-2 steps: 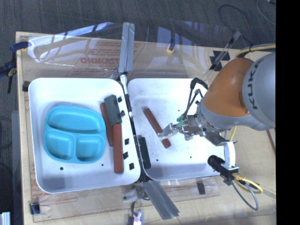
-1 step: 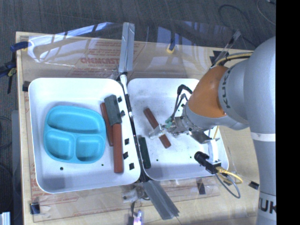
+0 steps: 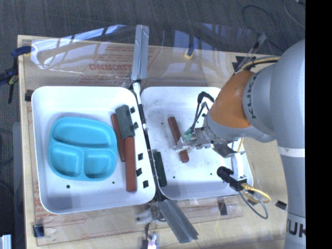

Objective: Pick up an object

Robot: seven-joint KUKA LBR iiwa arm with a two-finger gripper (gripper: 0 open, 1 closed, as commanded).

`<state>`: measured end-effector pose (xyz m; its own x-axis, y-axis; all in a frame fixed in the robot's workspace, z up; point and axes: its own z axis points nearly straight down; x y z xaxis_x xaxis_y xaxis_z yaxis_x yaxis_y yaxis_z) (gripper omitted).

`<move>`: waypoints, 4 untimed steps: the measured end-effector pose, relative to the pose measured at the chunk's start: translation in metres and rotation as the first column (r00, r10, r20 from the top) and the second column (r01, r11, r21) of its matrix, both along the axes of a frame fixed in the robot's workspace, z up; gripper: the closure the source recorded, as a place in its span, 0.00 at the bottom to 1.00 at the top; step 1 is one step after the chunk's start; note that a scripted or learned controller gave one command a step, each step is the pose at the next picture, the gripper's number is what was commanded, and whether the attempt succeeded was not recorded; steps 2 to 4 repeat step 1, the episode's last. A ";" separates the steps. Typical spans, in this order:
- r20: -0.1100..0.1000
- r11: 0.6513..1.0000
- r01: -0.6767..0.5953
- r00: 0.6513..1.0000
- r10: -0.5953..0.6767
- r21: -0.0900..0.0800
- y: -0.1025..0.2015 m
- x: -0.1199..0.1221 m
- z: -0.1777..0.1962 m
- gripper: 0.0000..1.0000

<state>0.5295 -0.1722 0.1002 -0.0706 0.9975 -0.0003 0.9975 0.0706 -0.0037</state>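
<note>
Over the right bin (image 3: 207, 190), the gripper (image 3: 185, 145) is positioned low, just beside or touching the lower end of a brown stick (image 3: 177, 139) that lies on the bin floor. Whether the fingers are spread or closed cannot be told, since the wrist hides them. A grasp is judged not yet confirmed. Should closure occur off-centre, the stick may be pushed aside or pivoted out, being narrow and lying flat. In the left bin (image 3: 41, 105), a blue divided tray (image 3: 82, 148), a long brown bar (image 3: 129, 162) and a dark grey block (image 3: 124, 121) are seen, well apart.
</note>
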 end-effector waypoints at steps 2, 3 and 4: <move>0.002 0.992 -0.124 0.992 0.124 0.000 0.010 0.017 0.120 1.00; 0.002 0.992 -0.124 0.992 0.124 0.000 0.010 0.017 0.120 1.00; 0.002 0.992 -0.124 0.992 0.124 0.000 0.010 0.017 0.120 1.00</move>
